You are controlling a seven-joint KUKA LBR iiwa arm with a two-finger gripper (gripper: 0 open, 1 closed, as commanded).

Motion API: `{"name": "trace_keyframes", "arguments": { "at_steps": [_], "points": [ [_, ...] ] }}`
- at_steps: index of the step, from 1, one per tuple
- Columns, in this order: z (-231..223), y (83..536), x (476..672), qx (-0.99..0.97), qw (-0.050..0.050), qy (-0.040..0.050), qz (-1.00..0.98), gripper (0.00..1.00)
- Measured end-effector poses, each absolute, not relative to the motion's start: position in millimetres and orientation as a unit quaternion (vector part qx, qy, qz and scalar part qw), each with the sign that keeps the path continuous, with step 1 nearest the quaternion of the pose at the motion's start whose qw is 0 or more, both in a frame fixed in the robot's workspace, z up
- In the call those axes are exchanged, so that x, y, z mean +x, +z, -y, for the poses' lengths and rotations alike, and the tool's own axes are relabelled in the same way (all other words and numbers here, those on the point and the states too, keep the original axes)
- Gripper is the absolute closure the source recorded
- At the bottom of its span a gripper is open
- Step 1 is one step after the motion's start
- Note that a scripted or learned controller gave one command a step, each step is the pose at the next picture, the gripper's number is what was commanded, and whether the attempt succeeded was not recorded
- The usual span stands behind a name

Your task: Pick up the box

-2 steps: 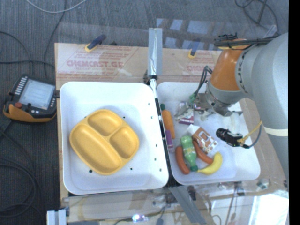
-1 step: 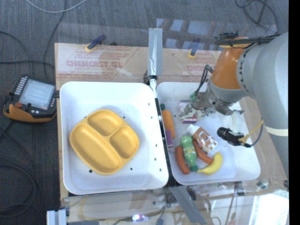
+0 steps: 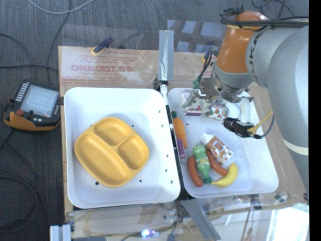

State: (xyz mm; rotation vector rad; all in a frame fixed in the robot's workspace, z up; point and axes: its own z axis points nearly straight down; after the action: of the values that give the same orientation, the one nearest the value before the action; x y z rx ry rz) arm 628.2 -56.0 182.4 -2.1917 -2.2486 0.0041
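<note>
I see the box (image 3: 219, 149) lying unlifted in the right bin (image 3: 261, 179), at five o'clock of the gripper (image 3: 203, 102); whether anything is gripped, I cannot tell

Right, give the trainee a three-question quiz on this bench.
1. True or false: the yellow tray lies in the left bin.
2. Which lies nearest the right bin's front edge: A) carrot B) banana C) box?
3. Fill in: the green bottle lies between two ____ sausages.

Key: 1 true; 2 B; 3 orange. The gripper is at the right bin's back, away from the box.
</note>
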Motion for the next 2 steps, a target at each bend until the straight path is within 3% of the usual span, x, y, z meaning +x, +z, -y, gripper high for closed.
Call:
{"name": "trace_keyframes", "arguments": {
  "at_steps": [1, 2],
  "points": [
    [116.3, 166.3, 639.6, -0.604, -0.001, 0.0027, 0.797, 1.0],
    [147.3, 168.1, 621.6, -0.466, 0.0, 0.0015, 0.885, 1.0]
  ]
}}
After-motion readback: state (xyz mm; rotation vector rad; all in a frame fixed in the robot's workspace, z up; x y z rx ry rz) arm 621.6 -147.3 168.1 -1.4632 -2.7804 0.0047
